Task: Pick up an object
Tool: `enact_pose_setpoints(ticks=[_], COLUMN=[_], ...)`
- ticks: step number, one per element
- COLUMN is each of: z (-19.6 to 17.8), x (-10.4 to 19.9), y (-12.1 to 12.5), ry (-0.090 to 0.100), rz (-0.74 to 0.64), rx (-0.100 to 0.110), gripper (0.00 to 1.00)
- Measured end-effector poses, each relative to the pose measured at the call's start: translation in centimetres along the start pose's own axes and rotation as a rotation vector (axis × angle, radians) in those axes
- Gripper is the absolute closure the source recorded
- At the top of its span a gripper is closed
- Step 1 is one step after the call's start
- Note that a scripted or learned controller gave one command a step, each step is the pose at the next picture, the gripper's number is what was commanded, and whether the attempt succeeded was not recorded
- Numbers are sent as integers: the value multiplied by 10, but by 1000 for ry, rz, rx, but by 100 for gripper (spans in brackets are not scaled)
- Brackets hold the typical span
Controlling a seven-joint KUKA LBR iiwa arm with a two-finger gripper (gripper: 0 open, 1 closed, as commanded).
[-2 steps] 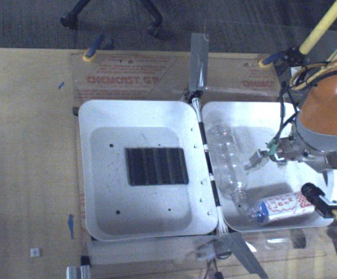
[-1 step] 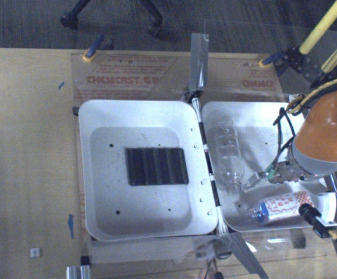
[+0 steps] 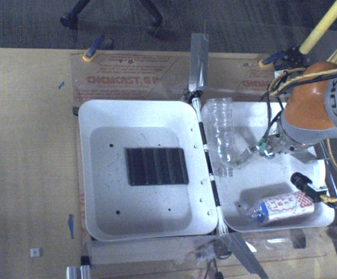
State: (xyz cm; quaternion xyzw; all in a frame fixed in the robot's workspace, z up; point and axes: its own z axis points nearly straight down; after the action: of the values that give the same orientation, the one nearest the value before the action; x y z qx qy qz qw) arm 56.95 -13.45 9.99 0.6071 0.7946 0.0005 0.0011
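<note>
Looked down on a pale wooden tabletop (image 3: 22, 156) with dark carpet beyond its far edge and the black legs of a chair base (image 3: 113, 4) on that carpet; bore two shallow white bins side by side. Held a dark ribbed rectangular block (image 3: 156, 166) flat in the middle of the left bin (image 3: 92, 127). Held, in the right bin (image 3: 255, 112), a clear plastic bottle (image 3: 220, 135) lying lengthwise along the dividing wall, and a tube with a red-and-white label (image 3: 281, 205) near the front edge, well apart from the bottle. Reached in from the right with the grey arm and its orange band (image 3: 308, 106); hung the hand (image 3: 260, 150) over the right bin just beside the bottle, nothing seen between its fingers; could not tell whether clenched or released. Clamped at the tabletop's far edge, a yellow-handled clamp (image 3: 95, 46).
</note>
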Motion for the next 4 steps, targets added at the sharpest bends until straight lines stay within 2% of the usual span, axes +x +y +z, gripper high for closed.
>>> enact_pose_setpoints(ticks=[1,2,3,4], z=[-16,-16,-16,-33], x=[-13,-13,-4,-40], y=[-55,-55,-40,-56], ry=[1,1,-1,-2], rz=[11,11,-252,-88], rx=[2,2,-1,-2], gripper=[0,0,0,0])
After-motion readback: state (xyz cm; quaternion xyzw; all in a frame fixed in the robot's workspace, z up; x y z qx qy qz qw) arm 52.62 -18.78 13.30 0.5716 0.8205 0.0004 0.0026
